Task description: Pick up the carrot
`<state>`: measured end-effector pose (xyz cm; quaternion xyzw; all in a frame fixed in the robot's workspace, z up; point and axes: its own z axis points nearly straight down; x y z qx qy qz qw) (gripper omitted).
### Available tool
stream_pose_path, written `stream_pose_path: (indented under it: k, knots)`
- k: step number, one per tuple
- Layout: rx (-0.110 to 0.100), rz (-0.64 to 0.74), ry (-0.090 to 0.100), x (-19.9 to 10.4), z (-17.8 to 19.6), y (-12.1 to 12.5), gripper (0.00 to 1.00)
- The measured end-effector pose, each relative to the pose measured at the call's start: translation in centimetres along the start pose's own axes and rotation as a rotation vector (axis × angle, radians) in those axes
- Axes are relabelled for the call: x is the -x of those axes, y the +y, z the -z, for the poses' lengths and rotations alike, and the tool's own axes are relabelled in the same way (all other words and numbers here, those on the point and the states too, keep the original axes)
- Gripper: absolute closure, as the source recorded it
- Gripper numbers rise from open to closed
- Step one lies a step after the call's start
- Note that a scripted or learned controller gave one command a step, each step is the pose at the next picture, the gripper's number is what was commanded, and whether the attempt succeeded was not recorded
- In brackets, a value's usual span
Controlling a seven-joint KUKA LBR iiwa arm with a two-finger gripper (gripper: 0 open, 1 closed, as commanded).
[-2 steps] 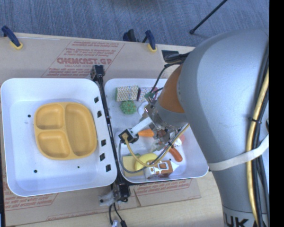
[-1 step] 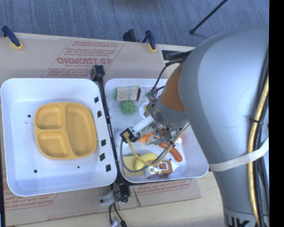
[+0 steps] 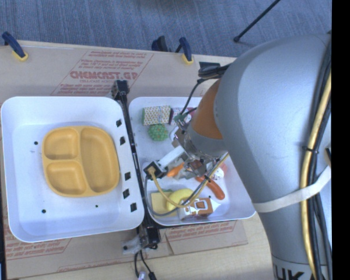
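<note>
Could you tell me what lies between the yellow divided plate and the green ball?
In the camera view, between the yellow divided plate and green ball run the two bins' adjoining rims, joined by black clips.

Divided plate (image 3: 80, 160) lies in the left bin (image 3: 11, 156) — carrot (image 3: 213, 189) in the right bin (image 3: 242, 206), under the arm (image 3: 268, 133).

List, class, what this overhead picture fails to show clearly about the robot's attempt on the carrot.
- Gripper: open or shut is hidden by cables and wrist clutter.
- Carrot: partly covered by the wrist; contact unclear.
- Right bin: far side hidden under the arm.
- Small packet: label too small to read.
</note>
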<state>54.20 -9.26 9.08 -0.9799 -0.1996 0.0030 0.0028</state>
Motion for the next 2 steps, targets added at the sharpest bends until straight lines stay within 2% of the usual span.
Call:
stream_pose_path:
  k: [1,2]
  knots:
    - [0.003,0.143,0.002,0.8,6.2,1.4,1.0]
    - [0.004,0.416,0.001,-1.0,9.9,3.2,1.0]
